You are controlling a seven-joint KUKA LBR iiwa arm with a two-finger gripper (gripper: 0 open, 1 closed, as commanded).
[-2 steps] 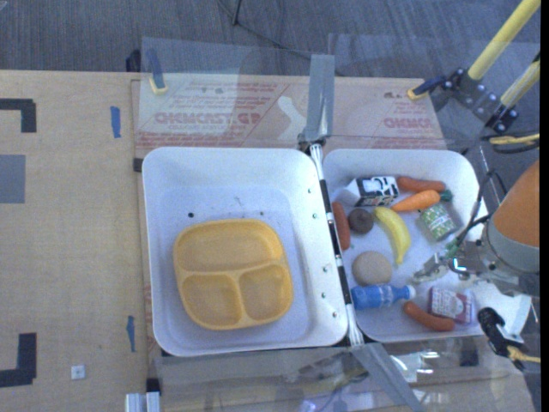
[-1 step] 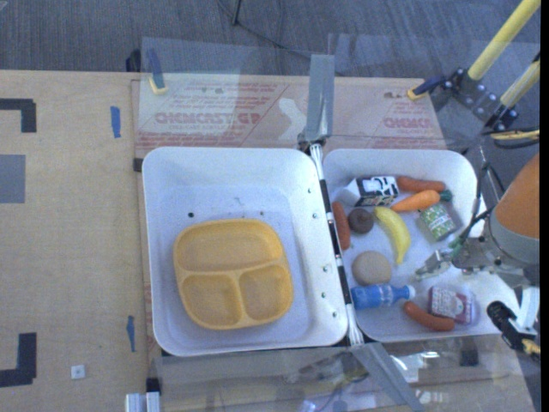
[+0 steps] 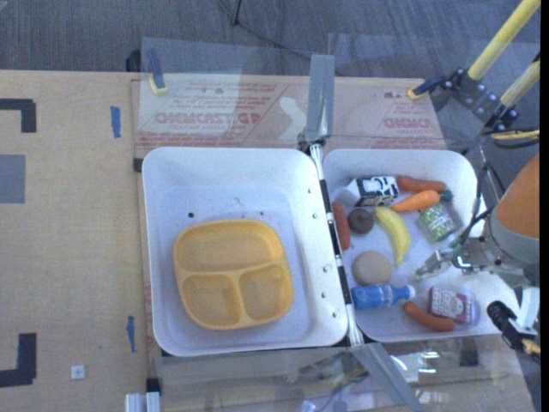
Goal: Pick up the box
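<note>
Landmark: the banana (image 3: pixel 395 233), lying mid right bin (image 3: pixel 468 172).

The box (image 3: pixel 377 190) (dark carton w/ white print, my best match for the task's thing) lies just above-left of the banana, near the bin's far wall, touching or almost touching the orange carrot (image 3: pixel 418 201) beside it. A second carrot (image 3: pixel 421 184) runs along the far side of that one.

The gripper (image 3: pixel 435 264) sits right of and slightly below the banana, low over the bin floor; too small and blurred to say whether it's clenched or released, so can't tell. Nothing seen gripped.

Other stuff rel. to the banana: dark round fruit (image 3: pixel 361 221) just left, brownish ball (image 3: pixel 371 268) below-left, water bottle (image 3: pixel 382 296) below, green packet (image 3: pixel 437 221) right, red-white pouch (image 3: pixel 451 303) below-right w/ a sausage (image 3: pixel 429 317) by it. Yellow tray (image 3: pixel 232 273) is well left, in the left bin (image 3: pixel 163 230).

Risks, as I judge them:
- gripper is well apart from the box, w/ the banana between; a straight sweep could shove the banana
- the box is crowded by the carrots, so fingers may catch a carrot instead, or pinch both
- close to the far wall, so a finger could hit the rim and the box slip out
</note>
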